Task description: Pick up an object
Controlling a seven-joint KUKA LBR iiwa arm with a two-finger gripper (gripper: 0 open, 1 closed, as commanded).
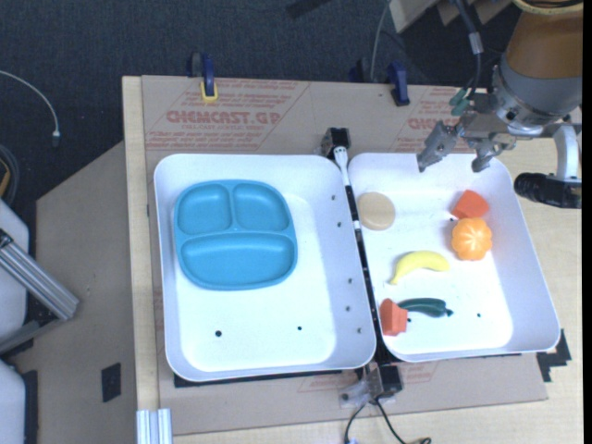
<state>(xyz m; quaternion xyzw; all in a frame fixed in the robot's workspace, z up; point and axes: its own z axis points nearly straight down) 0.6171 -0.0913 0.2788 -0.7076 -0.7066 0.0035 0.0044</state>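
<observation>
My gripper (455, 157) hangs open over the far edge of the right bin (527, 285), its two fingers spread with nothing between them. Below it in that bin lie a round tan disc (376, 210), a red block (470, 203) touching an orange (472, 239), a yellow banana (418, 265), a dark green pepper-like piece (427, 308) and a small red piece (394, 317). The red block is the nearest object to the gripper, a little toward the front and right of it.
The left bin (268, 340) holds a blue divided plate (237, 233). Clamps (207, 74) and cables sit along the back edge of the cardboard-covered bench. The arm's orange band (548, 17) rises at the upper right.
</observation>
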